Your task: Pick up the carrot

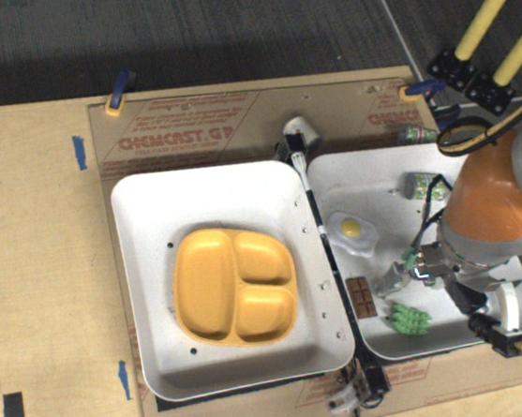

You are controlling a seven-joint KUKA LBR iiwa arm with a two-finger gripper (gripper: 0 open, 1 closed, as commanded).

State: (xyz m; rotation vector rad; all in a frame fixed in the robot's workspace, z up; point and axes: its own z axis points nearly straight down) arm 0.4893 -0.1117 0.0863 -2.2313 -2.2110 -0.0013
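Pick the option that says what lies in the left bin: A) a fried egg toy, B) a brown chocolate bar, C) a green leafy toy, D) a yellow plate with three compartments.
D: the yellow divided plate sits in the left bin, while the fried egg, the green toy and the brown bar all lie in the right bin.

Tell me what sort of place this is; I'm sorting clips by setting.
Likely a robotics lab bench for pick-and-place trials: two white bins side by side on a cardboard sheet, toy food like a fried egg, and blue tape marks.
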